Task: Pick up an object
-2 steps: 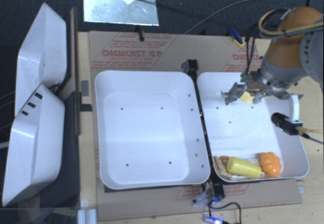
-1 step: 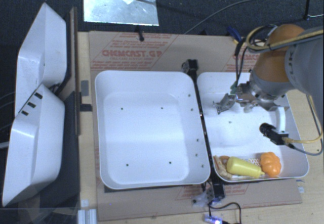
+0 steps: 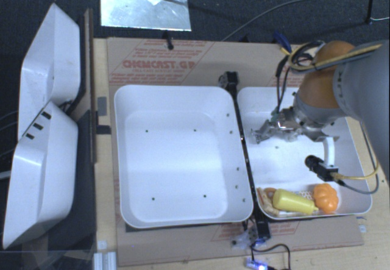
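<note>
Gripper (image 3: 263, 135), open or closed impossible to tell, low in right bin (image 3: 268, 101) nr its left wall, w/ yellow object (image 3: 294, 201) and orange one (image 3: 326, 197) lying toward near edge.

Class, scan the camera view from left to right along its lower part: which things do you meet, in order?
Left white bin → right white bin → yellow object → orange object.

Bright, even overhead light; soft shadows; slight blur
</note>
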Tool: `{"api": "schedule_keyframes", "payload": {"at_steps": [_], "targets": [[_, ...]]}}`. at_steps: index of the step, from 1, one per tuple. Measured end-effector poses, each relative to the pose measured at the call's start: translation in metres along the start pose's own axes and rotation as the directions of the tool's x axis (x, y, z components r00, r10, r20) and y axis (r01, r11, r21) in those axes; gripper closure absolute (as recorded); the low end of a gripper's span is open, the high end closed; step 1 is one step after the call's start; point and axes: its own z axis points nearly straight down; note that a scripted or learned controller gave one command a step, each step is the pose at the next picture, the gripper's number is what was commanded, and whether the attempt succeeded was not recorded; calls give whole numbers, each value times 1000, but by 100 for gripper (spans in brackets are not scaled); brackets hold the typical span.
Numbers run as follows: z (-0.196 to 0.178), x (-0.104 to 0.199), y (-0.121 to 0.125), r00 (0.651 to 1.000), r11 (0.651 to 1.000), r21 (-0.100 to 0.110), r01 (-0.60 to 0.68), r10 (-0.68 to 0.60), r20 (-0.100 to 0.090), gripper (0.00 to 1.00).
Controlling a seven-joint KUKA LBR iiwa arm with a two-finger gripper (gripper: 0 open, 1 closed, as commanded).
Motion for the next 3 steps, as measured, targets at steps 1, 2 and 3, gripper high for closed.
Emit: {"api": "schedule_keyframes", "payload": {"at_steps": [1,2,3], "targets": [[-12,0,1,1000,1000,-3,-1,1,0,100],[-60,6,8,1000,1000,-6,1,-1,0,100],[-102,5,9,1000,1000,-6,0,0,1,100]]}}
